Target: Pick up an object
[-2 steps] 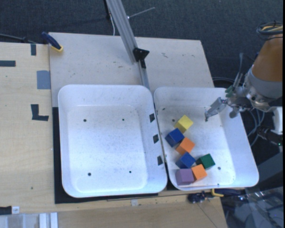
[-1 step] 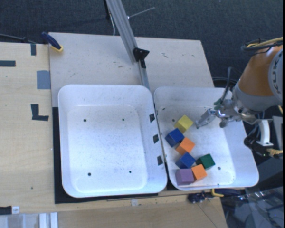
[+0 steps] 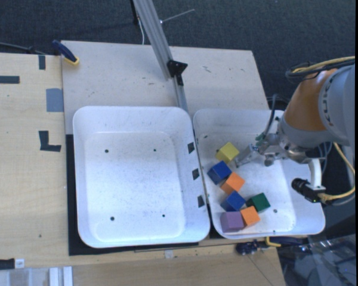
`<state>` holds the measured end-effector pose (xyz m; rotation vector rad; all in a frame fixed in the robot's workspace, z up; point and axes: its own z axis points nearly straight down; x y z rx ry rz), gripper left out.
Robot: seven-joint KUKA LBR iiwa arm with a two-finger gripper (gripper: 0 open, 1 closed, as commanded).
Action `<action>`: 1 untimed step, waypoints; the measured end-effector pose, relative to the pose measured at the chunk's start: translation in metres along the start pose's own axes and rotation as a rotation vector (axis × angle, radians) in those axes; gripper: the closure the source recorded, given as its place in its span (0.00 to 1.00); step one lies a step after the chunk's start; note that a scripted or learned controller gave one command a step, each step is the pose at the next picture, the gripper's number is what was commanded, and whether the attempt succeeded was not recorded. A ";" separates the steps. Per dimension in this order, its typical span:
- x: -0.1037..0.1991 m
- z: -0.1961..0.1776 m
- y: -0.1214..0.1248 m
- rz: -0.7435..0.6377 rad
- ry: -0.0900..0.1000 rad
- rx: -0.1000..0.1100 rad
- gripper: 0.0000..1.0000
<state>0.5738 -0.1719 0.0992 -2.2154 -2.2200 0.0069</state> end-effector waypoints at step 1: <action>0.000 -0.013 0.001 -0.001 0.000 -0.004 1.00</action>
